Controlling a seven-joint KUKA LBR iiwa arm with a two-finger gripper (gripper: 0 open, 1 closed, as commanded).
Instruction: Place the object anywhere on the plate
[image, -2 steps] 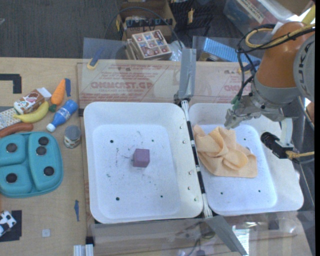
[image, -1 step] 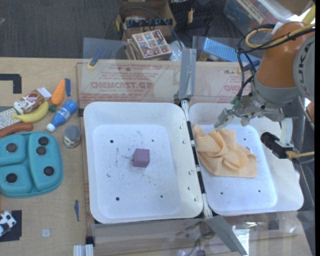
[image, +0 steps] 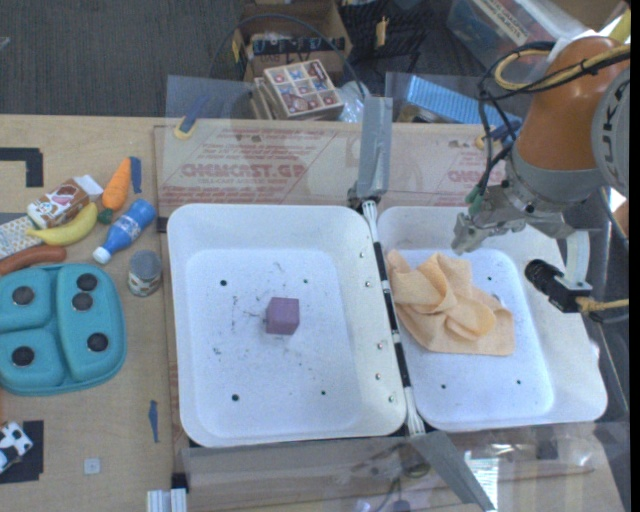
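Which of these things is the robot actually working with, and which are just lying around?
Likely part of the job:
gripper
purple block
yellow cloth
white bins

Just lying about:
banana
carrot
blue bottle
teal tray
small can

The bulky robot arm (image: 575, 120) has a rounded orange band above a grey wrist housing. Yellow and black cables loop around its upper part. Its small grey metal claw (image: 470, 235) hangs beneath, with a black cylindrical fitting beside it.
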